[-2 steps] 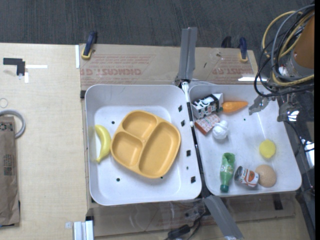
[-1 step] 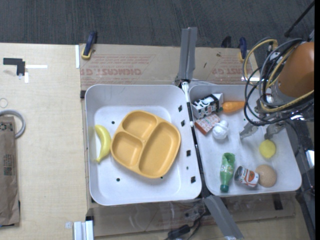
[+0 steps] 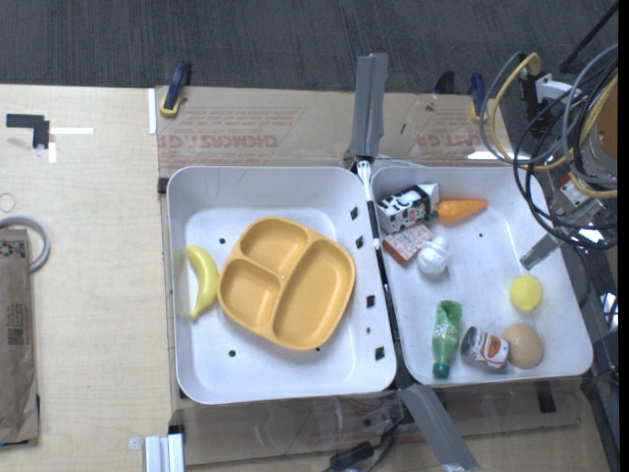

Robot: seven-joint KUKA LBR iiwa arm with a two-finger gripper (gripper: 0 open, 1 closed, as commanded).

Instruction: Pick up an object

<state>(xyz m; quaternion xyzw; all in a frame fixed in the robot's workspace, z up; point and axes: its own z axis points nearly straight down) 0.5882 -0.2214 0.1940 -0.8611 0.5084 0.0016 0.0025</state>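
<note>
1. Left bin (image 3: 182,293): shallow, white. It holds a yellow-orange divided plate (image 3: 285,283) with three compartments, lying near the centre, and a yellow banana (image 3: 202,279) just beside the plate at its 9 o'clock.
2. Right bin (image 3: 491,264): shallow, white, touching the left bin along a shared edge. Contents:
 - black-and-white cow-print carton (image 3: 405,207), toward 11 o'clock;
 - orange carrot (image 3: 460,207), just beside the carton at 12 o'clock;
 - reddish flat packet (image 3: 407,244) below the carton, with a white crumpled object (image 3: 433,257) touching it;
 - yellow ball (image 3: 526,293) at 3 o'clock, apart from the rest;
 - green bottle (image 3: 445,336) lying at 6 o'clock;
 - small can with a red label (image 3: 484,349) lying just beside the bottle;
 - tan egg (image 3: 523,345) touching the can, at 5 o'clock.
3. Arm: at the right edge of the view, past the right bin's 2 o'clock, amid black and yellow cables (image 3: 536,116). The state of the end effector cannot be told.
4. Worktop (image 3: 88,264): pale wood. Brown cardboard (image 3: 265,131) lies under the bins' far edge. A brown paper bag (image 3: 18,332) lies at the left edge.
5. Room: dark grey floor (image 3: 246,18) beyond the worktop.
</note>
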